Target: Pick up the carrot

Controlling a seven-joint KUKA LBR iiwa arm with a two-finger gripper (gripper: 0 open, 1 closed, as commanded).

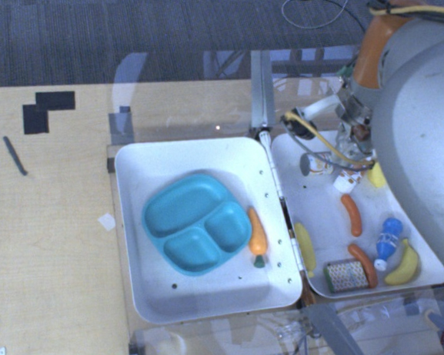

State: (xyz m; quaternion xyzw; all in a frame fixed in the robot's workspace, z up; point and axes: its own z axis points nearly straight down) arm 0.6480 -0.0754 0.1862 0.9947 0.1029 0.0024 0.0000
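Two white bins sit side by side on the tabletop [51, 250]. Carrot [256, 232] lies in the left bin [209, 298], touching the blue divided plate's [197, 223] right edge, centre frame. Gripper [341, 148] hangs over the right bin's [317, 203] upper part, well apart to the carrot's upper right; its grip I cannot tell. Sausages, a banana and a blue bottle lie below it. Dark carpet runs along the top.

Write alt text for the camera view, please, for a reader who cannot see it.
A carrot lies in the left bin beside a blue divided plate. The grey arm hangs over the right bin, which holds two sausages, a banana and other items.
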